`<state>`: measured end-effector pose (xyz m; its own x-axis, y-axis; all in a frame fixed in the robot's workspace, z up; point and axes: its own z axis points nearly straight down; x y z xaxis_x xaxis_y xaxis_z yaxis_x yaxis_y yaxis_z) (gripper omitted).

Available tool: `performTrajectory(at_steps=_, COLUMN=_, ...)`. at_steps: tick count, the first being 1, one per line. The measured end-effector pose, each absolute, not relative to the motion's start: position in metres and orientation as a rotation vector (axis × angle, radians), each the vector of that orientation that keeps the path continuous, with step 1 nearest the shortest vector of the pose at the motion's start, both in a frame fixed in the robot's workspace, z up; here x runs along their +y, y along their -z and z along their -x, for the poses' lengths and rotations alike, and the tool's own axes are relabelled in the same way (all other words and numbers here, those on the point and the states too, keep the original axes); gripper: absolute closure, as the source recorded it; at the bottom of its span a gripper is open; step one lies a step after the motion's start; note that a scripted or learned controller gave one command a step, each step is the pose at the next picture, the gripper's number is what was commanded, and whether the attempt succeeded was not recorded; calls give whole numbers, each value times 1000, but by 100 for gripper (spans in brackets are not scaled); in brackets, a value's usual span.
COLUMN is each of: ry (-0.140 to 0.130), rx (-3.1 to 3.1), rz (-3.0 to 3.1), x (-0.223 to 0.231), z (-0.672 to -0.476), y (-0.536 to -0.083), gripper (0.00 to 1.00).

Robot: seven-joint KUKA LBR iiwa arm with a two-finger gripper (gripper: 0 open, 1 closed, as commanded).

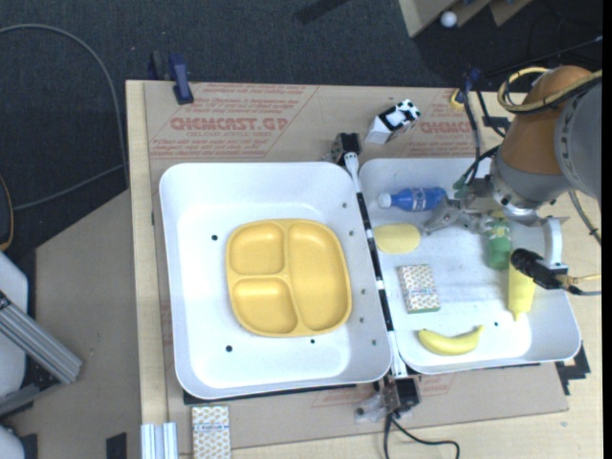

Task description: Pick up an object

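Objects lie in the right bin: a blue bottle, pale yellow lemon-like piece, patterned box, banana, green bottle and yellow bottle; the gripper hangs low just beside the blue bottle, whether clenched or released I cannot tell; the left bin holds a yellow divided plate; the board behind reads roughly "CHEMCAST GP".

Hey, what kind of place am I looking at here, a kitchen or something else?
Most likely a robotics lab bench, not a kitchen. Two white bins sit on a board, one holding a yellow divided plate, the other a banana and a blue bottle. A robot arm reaches in, with cables around.
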<state>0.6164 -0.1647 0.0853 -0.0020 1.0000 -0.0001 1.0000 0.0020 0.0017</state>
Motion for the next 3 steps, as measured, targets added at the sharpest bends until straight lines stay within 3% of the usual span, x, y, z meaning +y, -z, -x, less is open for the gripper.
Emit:
performTrajectory(at_steps=1, ry=-1, rx=2219, rz=-2218, x=-220, z=-667, y=-162, gripper=0)
performTrajectory(at_steps=2, ry=-4, rx=2216, rz=-2214, x=-174, z=-630, y=-91, gripper=0)
performTrajectory(at_steps=3, ry=1, rx=2222, rz=-2224, x=-158, z=-585, y=-84, gripper=0)
